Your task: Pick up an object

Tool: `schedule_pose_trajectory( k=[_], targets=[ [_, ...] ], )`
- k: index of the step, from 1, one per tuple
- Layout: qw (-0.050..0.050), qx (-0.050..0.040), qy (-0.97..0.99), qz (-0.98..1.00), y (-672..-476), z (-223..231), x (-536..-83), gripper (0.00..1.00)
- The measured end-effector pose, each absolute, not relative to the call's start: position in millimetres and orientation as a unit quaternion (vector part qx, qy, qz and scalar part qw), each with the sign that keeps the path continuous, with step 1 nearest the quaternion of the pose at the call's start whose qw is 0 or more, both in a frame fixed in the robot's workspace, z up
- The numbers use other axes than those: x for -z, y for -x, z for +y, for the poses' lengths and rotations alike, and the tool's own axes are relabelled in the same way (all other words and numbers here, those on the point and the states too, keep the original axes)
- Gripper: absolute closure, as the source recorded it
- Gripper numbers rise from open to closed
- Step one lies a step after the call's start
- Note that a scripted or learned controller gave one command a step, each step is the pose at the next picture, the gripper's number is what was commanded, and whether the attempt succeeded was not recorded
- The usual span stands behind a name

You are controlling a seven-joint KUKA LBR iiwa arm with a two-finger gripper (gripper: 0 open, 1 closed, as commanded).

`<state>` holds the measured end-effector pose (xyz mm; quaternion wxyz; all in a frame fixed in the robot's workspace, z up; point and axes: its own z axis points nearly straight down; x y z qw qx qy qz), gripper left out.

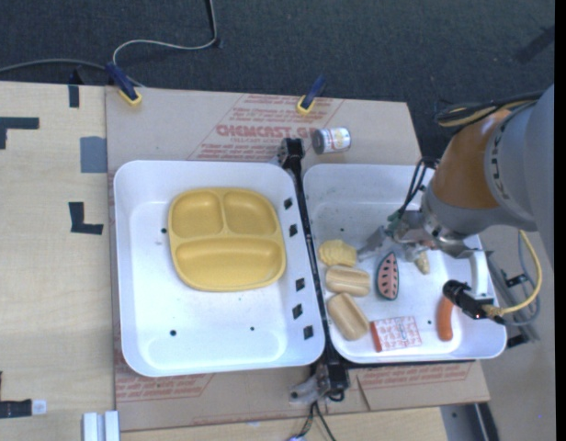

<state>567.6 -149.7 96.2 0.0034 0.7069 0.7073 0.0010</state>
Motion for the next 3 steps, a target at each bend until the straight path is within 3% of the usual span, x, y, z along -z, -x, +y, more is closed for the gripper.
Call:
schedule_pose_trajectory(
  k=[1, 2, 3],
  targets=[
    [0.002, -0.0011, -0.706, 0.708, -611.5, -117, -86, 0.0],
    [0.002, -0.0004, -0.706, 0.708, -669.4, -134, -86, 0.0],
    [0.001, 0.0, -0.706, 0.708, -668.8, -103, -85, 0.0]
  ],
)
